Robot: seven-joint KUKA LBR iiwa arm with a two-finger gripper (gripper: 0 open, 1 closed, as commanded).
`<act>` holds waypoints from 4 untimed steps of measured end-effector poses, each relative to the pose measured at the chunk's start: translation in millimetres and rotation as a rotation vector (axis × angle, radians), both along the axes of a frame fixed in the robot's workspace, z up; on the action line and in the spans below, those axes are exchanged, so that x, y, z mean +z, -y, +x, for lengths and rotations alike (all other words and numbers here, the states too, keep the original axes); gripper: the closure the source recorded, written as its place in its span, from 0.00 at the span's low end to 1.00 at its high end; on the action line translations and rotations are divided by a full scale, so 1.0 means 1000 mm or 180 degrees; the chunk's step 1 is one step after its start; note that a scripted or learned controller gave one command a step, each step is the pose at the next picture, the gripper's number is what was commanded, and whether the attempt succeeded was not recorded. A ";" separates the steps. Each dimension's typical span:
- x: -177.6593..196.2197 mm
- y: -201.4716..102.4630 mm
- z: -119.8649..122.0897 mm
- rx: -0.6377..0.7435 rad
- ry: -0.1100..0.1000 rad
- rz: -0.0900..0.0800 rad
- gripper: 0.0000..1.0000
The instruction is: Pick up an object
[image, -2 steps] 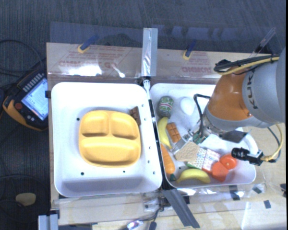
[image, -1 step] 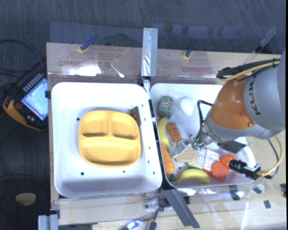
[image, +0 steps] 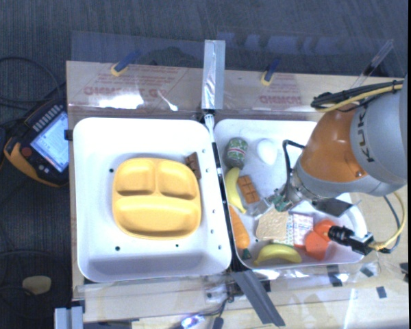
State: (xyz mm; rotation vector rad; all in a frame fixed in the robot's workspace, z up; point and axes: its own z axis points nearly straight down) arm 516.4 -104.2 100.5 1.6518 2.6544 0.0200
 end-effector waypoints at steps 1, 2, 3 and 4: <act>0.050 0.020 0.005 -0.0124 -0.0067 -0.0014 1.00; 0.043 0.009 -0.019 -0.0673 -0.0071 0.0004 1.00; 0.118 0.028 -0.032 0.0028 -0.0065 -0.0011 1.00; 0.202 -0.005 0.020 -0.0402 -0.0061 -0.0016 1.00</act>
